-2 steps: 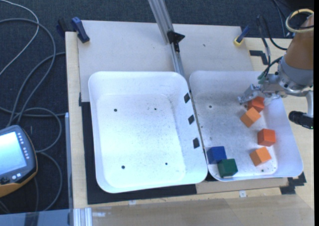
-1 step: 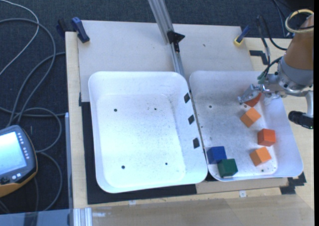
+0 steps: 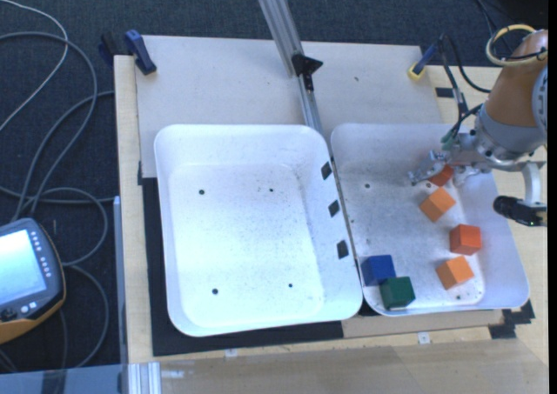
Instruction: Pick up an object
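Green cube (image 3: pixel 398 291) front of right bin (image 3: pixel 383 210) | gripper (image 3: pixel 439 173) over orange block (image 3: pixel 442 176); spread unclear

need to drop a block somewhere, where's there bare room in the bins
The left bin has bare floor wall to wall. In the right bin, the strip beside the divider is free. Its right half is crowded: gripper, orange blocks, blue block, green block.
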Available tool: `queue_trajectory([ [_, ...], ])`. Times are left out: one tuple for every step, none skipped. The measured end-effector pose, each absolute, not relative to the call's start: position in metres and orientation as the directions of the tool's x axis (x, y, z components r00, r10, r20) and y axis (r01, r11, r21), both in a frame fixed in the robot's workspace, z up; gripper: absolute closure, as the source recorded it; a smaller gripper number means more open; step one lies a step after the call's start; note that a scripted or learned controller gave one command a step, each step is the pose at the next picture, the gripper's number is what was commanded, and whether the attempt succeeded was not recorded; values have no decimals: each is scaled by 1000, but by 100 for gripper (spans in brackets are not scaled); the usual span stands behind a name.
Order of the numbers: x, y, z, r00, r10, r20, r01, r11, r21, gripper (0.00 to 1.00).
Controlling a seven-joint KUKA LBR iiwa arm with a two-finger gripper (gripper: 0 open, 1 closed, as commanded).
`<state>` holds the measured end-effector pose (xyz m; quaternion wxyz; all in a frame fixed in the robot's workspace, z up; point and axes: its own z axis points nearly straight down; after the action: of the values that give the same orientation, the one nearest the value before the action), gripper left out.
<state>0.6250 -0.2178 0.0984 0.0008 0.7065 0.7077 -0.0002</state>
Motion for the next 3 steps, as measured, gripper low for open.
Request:
queue_trajectory([
  [675, -218, 101, -3, 1000, -2, 1000, 3, 6, 0],
  [663, -218, 101, 0, 1000, 0, 1000, 0, -2, 0],
  [664, -218, 112, -3, 1000, -2, 1000, 3, 1, 100],
])
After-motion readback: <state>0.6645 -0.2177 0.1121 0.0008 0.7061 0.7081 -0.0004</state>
